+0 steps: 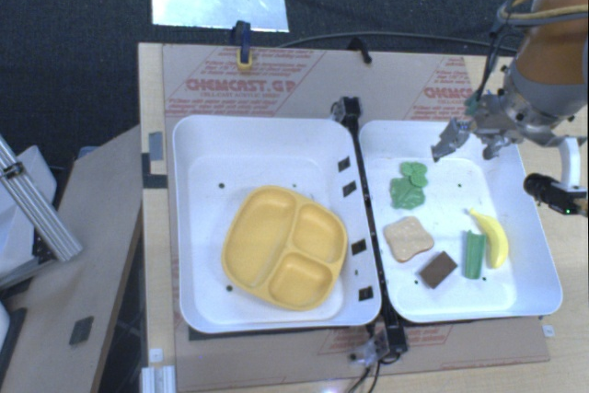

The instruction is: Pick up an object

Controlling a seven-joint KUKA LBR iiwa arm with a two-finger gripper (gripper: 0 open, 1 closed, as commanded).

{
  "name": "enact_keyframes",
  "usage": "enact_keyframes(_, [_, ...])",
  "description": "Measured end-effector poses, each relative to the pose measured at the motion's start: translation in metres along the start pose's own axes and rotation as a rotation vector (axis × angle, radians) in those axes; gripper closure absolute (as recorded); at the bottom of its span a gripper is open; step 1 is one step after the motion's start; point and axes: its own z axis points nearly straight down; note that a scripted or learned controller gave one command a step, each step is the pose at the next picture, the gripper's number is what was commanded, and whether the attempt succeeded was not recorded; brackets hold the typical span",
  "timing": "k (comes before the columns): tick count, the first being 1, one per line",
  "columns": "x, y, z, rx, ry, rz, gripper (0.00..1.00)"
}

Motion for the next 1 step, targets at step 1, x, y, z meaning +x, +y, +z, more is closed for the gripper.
enact_keyframes(1, [0.0003,0.0022,-0.0075,-0.013,-0.001,-0.002,0.00])
